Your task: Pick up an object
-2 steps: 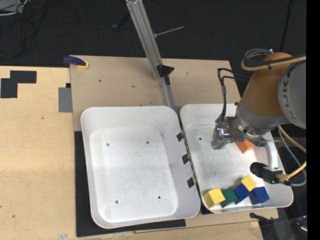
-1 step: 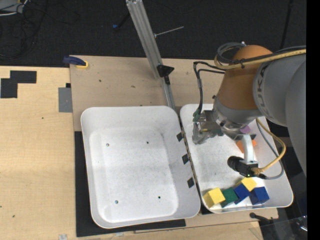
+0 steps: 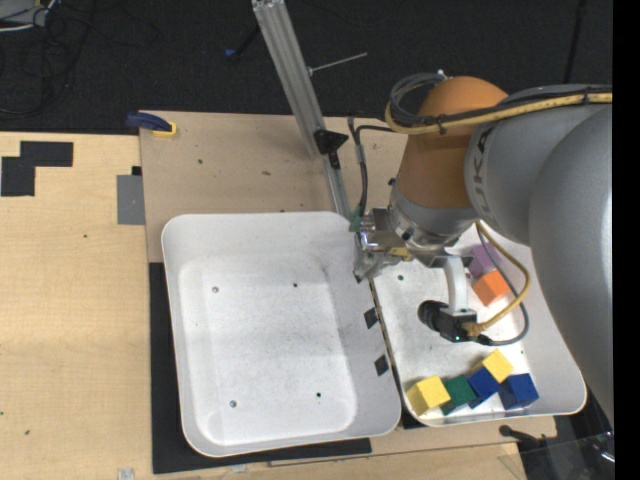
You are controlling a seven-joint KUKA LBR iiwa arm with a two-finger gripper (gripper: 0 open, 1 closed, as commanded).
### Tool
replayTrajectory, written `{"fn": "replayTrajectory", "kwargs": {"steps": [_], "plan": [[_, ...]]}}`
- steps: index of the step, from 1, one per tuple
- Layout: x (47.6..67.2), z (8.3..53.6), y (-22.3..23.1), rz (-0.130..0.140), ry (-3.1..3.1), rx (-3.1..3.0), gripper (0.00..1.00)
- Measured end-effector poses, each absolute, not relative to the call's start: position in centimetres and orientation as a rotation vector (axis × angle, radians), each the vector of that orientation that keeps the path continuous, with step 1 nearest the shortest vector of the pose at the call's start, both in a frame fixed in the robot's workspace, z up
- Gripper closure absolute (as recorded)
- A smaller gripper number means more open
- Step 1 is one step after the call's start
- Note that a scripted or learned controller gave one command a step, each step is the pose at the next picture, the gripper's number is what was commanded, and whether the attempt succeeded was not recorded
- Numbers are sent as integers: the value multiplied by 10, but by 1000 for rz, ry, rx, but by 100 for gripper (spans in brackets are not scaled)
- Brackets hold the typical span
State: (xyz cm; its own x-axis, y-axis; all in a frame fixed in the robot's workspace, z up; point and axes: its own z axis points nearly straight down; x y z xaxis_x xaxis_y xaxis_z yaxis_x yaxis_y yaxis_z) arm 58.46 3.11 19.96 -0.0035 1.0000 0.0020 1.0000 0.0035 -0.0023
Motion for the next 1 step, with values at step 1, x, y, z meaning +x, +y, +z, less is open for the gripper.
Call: {"fn": "replayTrajectory", "kwargs": {"steps": [1], "plan": [[598, 206, 79, 0, -2224, -2215, 100]]}}
